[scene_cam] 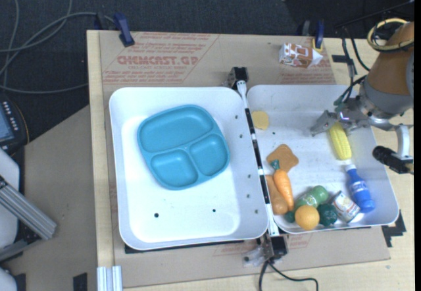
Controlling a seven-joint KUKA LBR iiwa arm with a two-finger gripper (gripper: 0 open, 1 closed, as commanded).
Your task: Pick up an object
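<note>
Camera view: claw (337,122) low in right bin (289,102), fingers spread over the corn cob (340,141), which lies on the bin floor. Nothing gripped; closing and lift remain.

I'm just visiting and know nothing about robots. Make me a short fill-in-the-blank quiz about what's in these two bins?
1. The blue divided tray lies in the ____ bin as the camera sees it.
2. The tray has ____ compartments.
3. The gripper hovers by the yellow ____ in the right bin.
4. The carrot is coloured ____.

Missing words: left; three; corn; orange
</note>
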